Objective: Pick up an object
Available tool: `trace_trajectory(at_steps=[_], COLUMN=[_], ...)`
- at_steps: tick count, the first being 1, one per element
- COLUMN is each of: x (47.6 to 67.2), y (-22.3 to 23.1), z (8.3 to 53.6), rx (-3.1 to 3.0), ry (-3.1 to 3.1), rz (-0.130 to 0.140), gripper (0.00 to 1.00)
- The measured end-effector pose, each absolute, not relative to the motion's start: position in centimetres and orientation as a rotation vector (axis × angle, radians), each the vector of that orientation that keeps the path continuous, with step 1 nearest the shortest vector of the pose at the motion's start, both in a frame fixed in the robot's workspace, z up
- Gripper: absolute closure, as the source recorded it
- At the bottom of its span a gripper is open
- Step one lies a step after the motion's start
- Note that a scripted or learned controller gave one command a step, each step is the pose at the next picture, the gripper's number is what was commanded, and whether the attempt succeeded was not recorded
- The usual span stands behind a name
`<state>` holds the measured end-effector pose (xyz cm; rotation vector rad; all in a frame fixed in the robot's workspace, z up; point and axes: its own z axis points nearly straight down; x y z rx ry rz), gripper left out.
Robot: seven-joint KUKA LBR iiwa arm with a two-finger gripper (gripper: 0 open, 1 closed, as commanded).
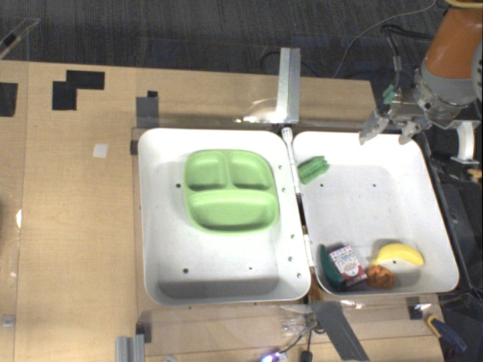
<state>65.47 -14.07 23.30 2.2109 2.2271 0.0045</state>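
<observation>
1. The arm (456,47) runs off the right edge, so just its orange band and wrist can be seen.
2. In the right bin's (362,202) near corner, a dark green thing (326,261) is half covered by a small printed box (346,260).
3. The brownish lump (381,277) beside the box is too small to name.

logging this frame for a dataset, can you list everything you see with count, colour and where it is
bins: 2, white, side by side on the bench
divided plate: 1, light green, middle of the left bin
green object: 1, green, upper left corner of the right bin
banana: 1, yellow, lower right of the right bin
small carton: 1, white with coloured print, lower left of the right bin
brown-orange object: 1, between carton and banana, too small to identify
arm: 1, grey and orange, upper right
gripper: 1, open, over the right bin's top edge, nothing between its fingers
</observation>
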Motion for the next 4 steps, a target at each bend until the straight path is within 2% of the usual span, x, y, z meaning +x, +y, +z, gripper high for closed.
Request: trace_trajectory(at_steps=[1,2,3,4], x=[65.6,67.0,67.1,67.1], y=[-14.0,-8.8,-8.5,-7.5], z=[24.5,14.9,8.8,20.7], rx=[2.201,2.305,2.446,2.372], ry=[2.23,2.131,1.962,2.05], rz=[0.009,0.004,0.01,0.011], gripper=[1.0,1.0,1.0,1.0])
